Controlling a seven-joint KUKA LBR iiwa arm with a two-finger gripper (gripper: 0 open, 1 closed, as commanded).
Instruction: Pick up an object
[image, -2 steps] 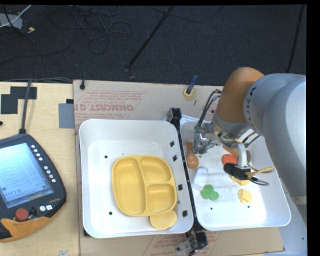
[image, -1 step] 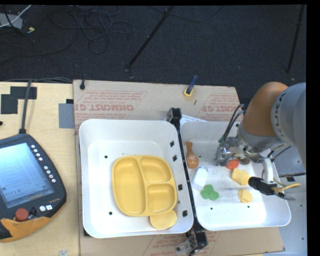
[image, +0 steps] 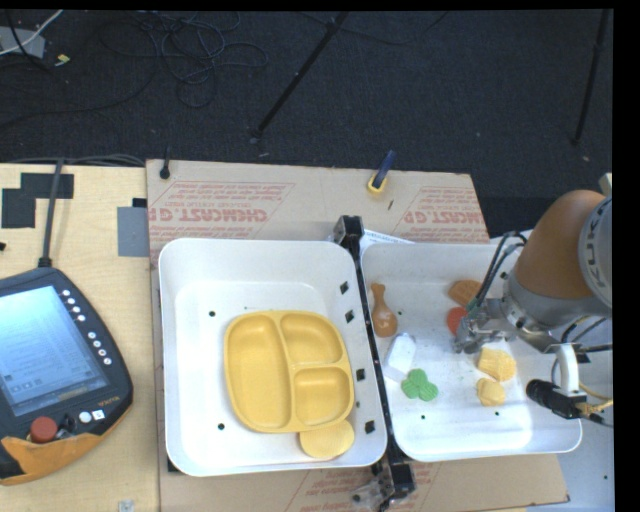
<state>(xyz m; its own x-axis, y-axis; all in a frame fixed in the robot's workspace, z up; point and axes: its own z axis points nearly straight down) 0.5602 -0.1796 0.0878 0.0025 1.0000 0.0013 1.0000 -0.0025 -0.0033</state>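
Judging from my remote seat, I put the pick as not yet done — nothing was visibly lifted. The gripper (image: 470, 335) sat low in the right bin (image: 440, 440), just beside a small red piece (image: 455, 319) and near two yellow chunks (image: 497, 364), (image: 491, 391). I couldn't tell how its fingers stood (too small and dark). A green piece (image: 419, 385), a white block (image: 401, 352) and a brown piece (image: 383, 312) lay further left; the yellow tray (image: 290, 370) filled the left bin (image: 200, 300). Closing and raising remained.

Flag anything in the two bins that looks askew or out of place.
The yellow divided tray sits slightly turned in the left bin, and a round yellow piece pokes out from under its near edge. Otherwise nothing stands out.
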